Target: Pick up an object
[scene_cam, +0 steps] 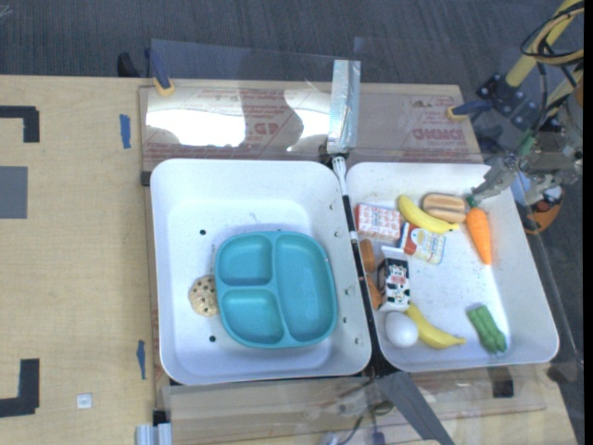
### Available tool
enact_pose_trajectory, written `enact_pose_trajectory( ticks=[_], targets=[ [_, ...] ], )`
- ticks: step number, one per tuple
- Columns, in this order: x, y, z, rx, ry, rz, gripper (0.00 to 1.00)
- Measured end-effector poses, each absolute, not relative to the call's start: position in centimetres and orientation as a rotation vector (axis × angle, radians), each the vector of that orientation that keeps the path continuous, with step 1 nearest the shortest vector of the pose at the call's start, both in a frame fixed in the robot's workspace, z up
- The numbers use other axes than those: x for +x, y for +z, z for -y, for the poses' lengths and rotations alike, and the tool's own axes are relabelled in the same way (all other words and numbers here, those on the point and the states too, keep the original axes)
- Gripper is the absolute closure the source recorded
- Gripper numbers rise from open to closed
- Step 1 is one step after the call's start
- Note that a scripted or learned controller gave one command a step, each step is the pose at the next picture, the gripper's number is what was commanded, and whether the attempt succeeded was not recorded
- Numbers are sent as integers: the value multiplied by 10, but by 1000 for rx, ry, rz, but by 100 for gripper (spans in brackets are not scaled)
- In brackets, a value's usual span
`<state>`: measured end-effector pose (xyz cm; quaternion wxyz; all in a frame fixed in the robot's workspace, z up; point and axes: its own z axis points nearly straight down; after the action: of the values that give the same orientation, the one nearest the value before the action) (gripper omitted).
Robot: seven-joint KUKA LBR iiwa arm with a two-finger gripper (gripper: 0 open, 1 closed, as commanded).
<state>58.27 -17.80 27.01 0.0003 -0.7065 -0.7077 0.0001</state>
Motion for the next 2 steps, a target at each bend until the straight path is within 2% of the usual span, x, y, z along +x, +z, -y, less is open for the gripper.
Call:
enact_pose_trajectory(
  ticks=[1,2],
  targets=[
    [595,100,212,-2153,-4,2271,0],
    [599,116,214,-2164,-8,2280,100]
  ],
)
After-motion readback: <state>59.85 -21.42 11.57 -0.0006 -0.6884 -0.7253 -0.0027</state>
